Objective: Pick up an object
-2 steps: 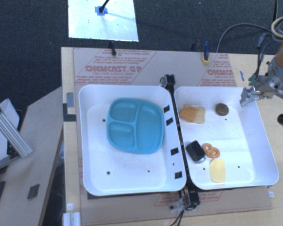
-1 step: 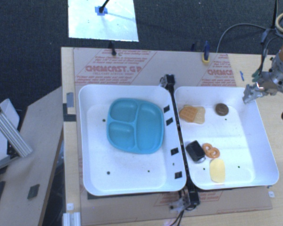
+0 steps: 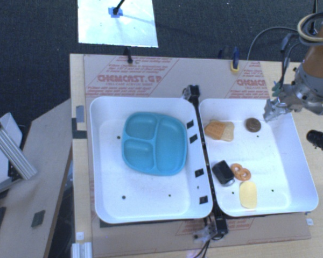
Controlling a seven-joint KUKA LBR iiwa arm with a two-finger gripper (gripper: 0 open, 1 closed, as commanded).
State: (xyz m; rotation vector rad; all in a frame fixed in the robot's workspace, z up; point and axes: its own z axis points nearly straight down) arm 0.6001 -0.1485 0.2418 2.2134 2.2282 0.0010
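My gripper (image 3: 271, 113) hangs over the far right part of the right bin (image 3: 296, 160), just right of a small round brown disc (image 3: 253, 124). Nothing shows between its fingers. Further left in that bin lies a tan toast-like piece (image 3: 219, 130). Toward the front sit a small black block (image 3: 223, 172), an orange pretzel-shaped ring (image 3: 240, 172) and a pale yellow oval piece (image 3: 248, 194).
The left bin (image 3: 110, 198) holds a blue divided plate (image 3: 153, 143). A black divider with clips (image 3: 200, 149) runs between the bins. Cables loop above the arm at the upper right. A white sheet (image 3: 117, 15) lies beyond the bench.
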